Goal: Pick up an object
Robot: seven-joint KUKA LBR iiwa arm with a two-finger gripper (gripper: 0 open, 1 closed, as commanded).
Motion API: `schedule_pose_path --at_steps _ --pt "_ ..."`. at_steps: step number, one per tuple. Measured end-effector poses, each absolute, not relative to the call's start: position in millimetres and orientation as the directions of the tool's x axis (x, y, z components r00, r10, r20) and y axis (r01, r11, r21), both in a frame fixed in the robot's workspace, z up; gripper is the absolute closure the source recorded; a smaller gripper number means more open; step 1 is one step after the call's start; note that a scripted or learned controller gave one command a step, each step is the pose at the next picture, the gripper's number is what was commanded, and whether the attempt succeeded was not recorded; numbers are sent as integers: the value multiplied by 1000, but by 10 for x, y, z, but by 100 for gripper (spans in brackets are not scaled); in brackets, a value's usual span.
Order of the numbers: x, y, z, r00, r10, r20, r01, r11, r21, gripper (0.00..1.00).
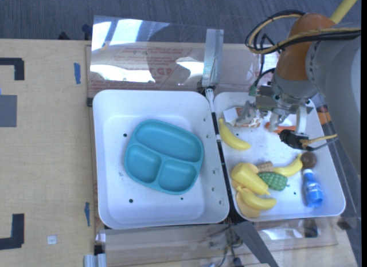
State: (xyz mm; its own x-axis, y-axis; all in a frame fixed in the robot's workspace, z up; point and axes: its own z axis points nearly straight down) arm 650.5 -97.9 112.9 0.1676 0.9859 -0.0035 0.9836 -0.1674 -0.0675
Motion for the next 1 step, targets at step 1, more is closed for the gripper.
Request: schedule_pose_path --at_steps 1 --pt "6477 -1023 835 131 991 2 990 -131 -52 0"
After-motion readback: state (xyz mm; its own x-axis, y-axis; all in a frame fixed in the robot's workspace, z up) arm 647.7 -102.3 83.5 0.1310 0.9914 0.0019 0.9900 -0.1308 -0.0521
